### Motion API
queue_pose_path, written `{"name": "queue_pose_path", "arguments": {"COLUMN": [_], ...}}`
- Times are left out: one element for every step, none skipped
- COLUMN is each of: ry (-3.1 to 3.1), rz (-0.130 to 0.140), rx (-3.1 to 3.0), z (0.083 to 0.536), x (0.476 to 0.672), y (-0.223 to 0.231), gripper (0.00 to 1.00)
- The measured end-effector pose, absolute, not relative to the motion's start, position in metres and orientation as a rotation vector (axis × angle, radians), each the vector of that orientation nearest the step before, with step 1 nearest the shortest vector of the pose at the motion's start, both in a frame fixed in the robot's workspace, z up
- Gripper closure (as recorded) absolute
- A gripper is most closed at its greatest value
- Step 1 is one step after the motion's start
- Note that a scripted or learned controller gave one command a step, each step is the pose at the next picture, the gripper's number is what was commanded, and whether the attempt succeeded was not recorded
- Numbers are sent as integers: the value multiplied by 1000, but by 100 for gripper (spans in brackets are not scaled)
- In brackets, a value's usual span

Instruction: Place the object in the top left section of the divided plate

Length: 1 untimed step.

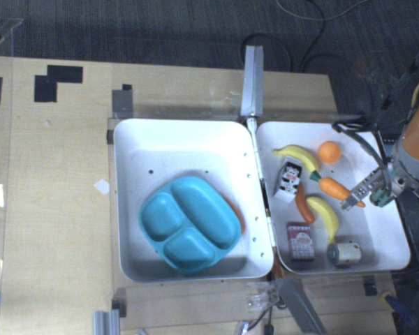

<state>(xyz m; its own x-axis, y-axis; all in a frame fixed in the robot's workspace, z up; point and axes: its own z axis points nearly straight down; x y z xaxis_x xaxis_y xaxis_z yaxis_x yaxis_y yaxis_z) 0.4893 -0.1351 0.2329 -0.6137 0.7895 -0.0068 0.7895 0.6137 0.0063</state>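
Simply glossy blue three-section plate (190, 222).

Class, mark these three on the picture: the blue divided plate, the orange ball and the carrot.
blue divided plate (195, 202): camera view, on the floor of its largest section.
orange ball (329, 152): camera view, on its top middle.
carrot (333, 188): camera view, on its orange body.

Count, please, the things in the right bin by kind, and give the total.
Bananas: 2
Orange fruit: 1
Carrot: 1
Sausage: 1
Small black-and-white carton: 1
Small dark red packet: 1
Tin can on its side: 1
Total: 8
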Motion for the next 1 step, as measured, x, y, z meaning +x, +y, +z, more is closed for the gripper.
{"name": "queue_pose_path", "arguments": {"ry": [2856], "rz": [4], "rx": [1290], "z": [271], "x": [588], "y": [-119], "gripper": [100]}}
